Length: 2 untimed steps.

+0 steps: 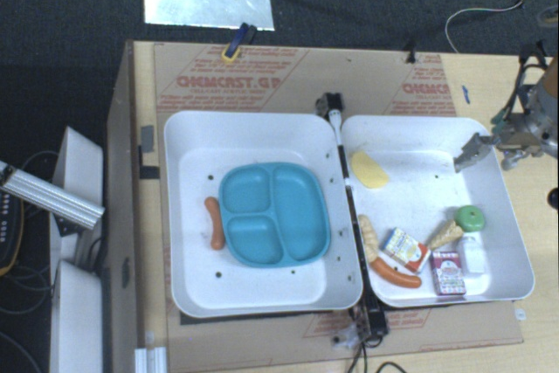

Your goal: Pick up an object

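Observation:
My gripper (491, 155) hangs over the far right corner of the right bin (419, 155), open, with nothing between its fingers. One grey finger (472, 151) points left and down over the bin floor. The objects lie apart from it. A yellow lemon-like piece (369, 169) rests near the bin's left wall. Toward the front lie a green-capped white bottle (471, 227), a tan cone (444, 234), a small printed box (403, 246), a red and white carton (447, 272), an orange sausage (396, 275) and a tan bread-like piece (369, 238).
The left bin (188, 188) holds a blue divided plate (273, 213) with another orange sausage (214, 223) beside its left edge. A metal divider with a clamp (331, 107) runs between the bins. A cable (485, 13) trails at the bench's back right.

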Tool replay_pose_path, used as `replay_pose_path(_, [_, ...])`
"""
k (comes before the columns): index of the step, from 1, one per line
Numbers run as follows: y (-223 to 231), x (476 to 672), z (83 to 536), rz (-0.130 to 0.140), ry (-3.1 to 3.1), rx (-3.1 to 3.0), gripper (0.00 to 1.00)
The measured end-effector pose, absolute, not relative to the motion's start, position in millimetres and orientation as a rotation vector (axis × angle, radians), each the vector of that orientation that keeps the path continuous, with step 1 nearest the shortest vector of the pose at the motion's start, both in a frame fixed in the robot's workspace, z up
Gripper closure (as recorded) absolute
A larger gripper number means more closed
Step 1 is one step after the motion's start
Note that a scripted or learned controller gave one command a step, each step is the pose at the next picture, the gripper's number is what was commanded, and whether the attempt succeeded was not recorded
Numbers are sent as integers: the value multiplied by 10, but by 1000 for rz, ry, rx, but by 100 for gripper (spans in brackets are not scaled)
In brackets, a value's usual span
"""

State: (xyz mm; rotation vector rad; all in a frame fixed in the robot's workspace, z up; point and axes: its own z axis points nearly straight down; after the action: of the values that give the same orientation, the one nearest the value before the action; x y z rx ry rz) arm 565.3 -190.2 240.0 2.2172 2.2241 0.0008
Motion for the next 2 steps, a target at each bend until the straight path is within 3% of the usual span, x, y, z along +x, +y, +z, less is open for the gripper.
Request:
replay_pose_path(1, [-2065,5308,1124,-2,2224,2221,0])
replay_pose_path(2, [-1689,5155,841,1,2224,2218,0])
